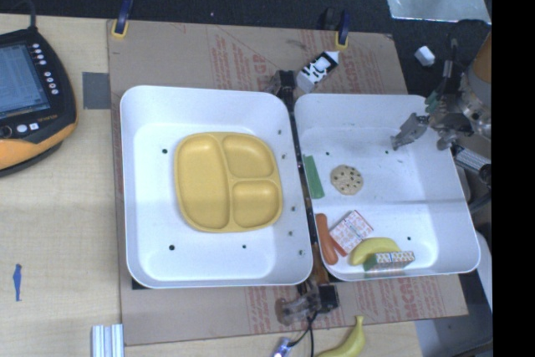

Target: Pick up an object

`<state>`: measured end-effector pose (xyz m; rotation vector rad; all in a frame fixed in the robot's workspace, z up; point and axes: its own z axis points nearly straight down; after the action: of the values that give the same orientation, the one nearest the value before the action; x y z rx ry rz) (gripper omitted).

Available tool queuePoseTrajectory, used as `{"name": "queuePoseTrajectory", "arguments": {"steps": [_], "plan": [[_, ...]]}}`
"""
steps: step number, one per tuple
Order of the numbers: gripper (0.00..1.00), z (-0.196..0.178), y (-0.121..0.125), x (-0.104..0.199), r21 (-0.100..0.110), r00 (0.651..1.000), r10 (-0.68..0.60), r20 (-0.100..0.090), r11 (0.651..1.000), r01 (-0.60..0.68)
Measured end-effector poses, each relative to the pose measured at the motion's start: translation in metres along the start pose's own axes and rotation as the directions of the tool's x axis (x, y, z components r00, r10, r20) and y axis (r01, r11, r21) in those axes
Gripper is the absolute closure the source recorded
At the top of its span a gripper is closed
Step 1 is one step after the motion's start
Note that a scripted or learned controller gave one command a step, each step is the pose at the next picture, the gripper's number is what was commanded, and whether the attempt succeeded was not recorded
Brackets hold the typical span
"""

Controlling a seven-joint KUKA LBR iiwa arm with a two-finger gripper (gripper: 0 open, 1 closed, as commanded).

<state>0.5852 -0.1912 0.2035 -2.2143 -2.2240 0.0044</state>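
Note:
The right bin [435,180] holds several small objects. A round speckled cookie [346,179] lies near its middle, with a green stick [313,176] by the left wall. Along the front are an orange sausage [324,238], a pink-and-white card packet [351,230], a yellow banana [373,248] and a small printed box [393,260]. My gripper [407,132] hangs over the bin's back right part, above bare floor, well apart from the cookie and the front cluster. Nothing shows in its grasp.
The left bin [142,247] carries a yellow divided plate [227,181]. A teach pendant [25,100] rests on the bench at far left. A black-and-white object [318,69] lies behind the bins, and a second banana [351,339] lies in front of them.

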Motion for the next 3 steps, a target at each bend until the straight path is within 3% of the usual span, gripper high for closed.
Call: {"name": "queuePoseTrajectory", "arguments": {"steps": [1,2,3], "plan": [[0.00,0.042,0.072,0.086,0.000,1.000,-0.002,0.001,1.000,0.002],[0.00,0.096,0.041,0.094,0.002,1.000,0.000,0.002,1.000,0.000],[0.00,0.112,-0.013,0.072,0.001,1.000,-0.001,0.001,1.000,0.001]]}}
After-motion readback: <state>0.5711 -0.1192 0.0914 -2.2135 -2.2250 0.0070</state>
